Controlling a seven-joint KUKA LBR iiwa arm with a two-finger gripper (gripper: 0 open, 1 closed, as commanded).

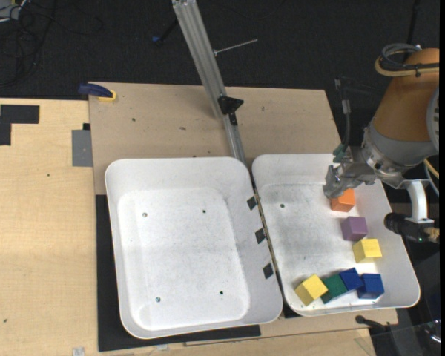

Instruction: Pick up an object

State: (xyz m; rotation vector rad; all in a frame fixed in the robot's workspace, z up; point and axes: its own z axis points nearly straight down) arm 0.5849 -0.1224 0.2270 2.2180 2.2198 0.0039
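Since my tool (341, 186) sits right over the orange block (344, 200) in the right bin (297, 180) (near its far edge), a straight descent looks enough; whether it is parted or closed, I can't tell.

This is a robotics lab or test cell. A plywood bench (170, 124) carries two shallow white bins (182, 247) side by side, one holding small coloured test blocks (341, 282). An aluminium extrusion mast (206, 65) rises behind them, loose cables (15, 6) trail over the dark floor, and a grey-and-orange industrial arm (404, 117) reaches in.
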